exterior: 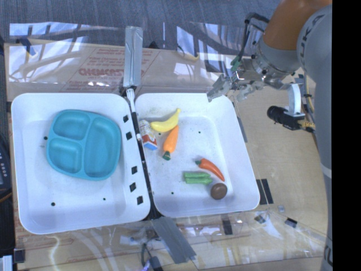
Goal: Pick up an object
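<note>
The right bin (237, 145) holds a yellow banana (165, 121), an orange carrot (170, 140), a small red, white and blue carton (148, 138), a red-orange pepper (211, 168), a green bean piece (197, 178) and a brown round item (219, 191). My gripper (230, 90) hangs above the bin's far right corner, apart from every object. Its fingers are spread with nothing between them.
A blue divided plate (84, 143) lies in the left bin (22, 151). A grey divider with black clips (135, 151) separates the bins. Clear plastic sheeting and cardboard (96, 66) lie behind the bins. The arm's cables and black fitting (285, 117) sit right of the bin.
</note>
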Available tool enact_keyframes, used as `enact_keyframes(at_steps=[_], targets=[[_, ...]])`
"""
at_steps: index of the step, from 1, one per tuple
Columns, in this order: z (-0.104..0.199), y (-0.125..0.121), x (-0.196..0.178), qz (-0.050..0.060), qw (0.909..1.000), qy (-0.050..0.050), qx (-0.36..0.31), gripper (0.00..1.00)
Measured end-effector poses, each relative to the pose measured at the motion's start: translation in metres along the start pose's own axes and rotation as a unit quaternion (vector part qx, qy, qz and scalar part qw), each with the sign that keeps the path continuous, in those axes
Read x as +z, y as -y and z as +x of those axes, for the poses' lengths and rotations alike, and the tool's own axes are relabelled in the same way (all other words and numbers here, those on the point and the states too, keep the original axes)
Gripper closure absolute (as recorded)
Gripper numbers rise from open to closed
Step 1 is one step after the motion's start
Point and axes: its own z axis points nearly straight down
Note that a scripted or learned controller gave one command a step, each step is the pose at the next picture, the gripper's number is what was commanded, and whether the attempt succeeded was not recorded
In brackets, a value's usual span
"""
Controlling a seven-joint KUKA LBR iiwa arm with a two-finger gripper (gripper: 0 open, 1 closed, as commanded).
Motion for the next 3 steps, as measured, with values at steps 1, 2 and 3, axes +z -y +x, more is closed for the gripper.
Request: enact_keyframes(at_steps=[1,2,3], targets=[[0.044,-0.018,0.106,0.000,0.9925,0.000,-0.123,0.00],[0.057,0.002,0.191,-0.001,0.9750,0.000,-0.222,0.00],[0.057,0.001,0.180,-0.001,0.9748,0.000,-0.223,1.00]])
